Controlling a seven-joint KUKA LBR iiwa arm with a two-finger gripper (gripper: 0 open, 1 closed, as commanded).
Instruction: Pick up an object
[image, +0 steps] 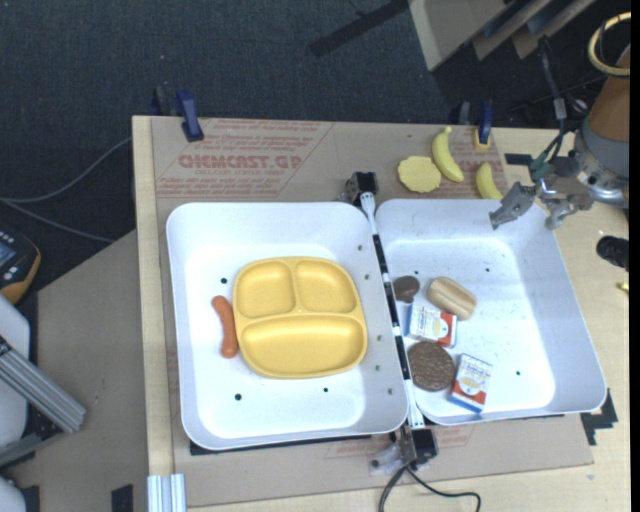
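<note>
Camera view, contents as found:

- Arm (608, 150): reaching in from the right, hanging over the far right corner of the right bin (520, 300).
- Gripper (532, 203): hovering above that bin's far rim; the two fingers are standing spread apart, pinching nothing.
- Right bin, near its left wall: a bread roll (452, 295) is lying beside a small brown disc (405, 288); a red-and-white packet (432, 325) is sitting just below the roll; a large brown cookie (433, 366) is touching that packet's lower edge; a second packet (471, 383) is lying just right of the cookie. All are resting well apart from the gripper.
- Left bin (190, 300): holding a yellow divided tray (298, 317), with a sausage (226, 326) lying just beside the tray's left edge.
- Bench (250, 160) behind the bins: two bananas (449, 155) (487, 181) and a yellow round piece (419, 174) are sitting near the gripper.
</note>
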